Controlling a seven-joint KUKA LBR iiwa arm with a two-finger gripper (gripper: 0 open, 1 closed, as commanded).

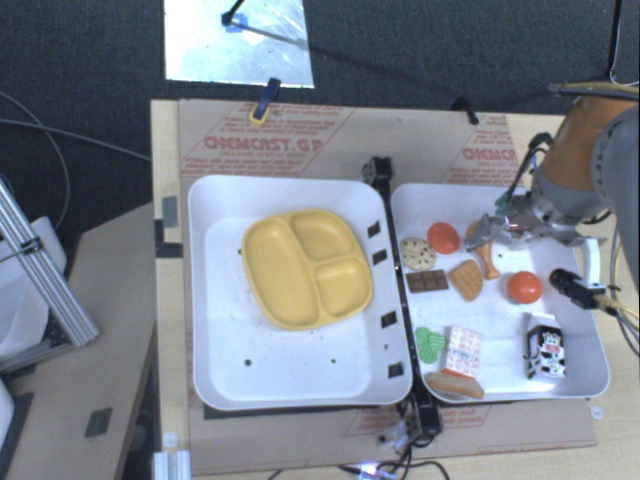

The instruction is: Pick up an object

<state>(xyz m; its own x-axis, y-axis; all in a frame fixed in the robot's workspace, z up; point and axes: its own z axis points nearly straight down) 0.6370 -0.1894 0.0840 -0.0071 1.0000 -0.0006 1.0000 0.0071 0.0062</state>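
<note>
Gripper (487,232) low over right bin (590,368), at its upper middle; finger spread cannot be made out, nothing seen held. Its tip sits just above an orange carrot-like toy (488,260), beside a red tomato (443,237). Also in that bin: cookie (417,253), chocolate bar (428,281), milk carton (545,352) with cow pattern. Left bin (215,368) holds a yellow divided plate (305,267). Cardboard (300,138) under the bins carries red lettering, not legible. Dark carpet (80,48) beyond.
</note>
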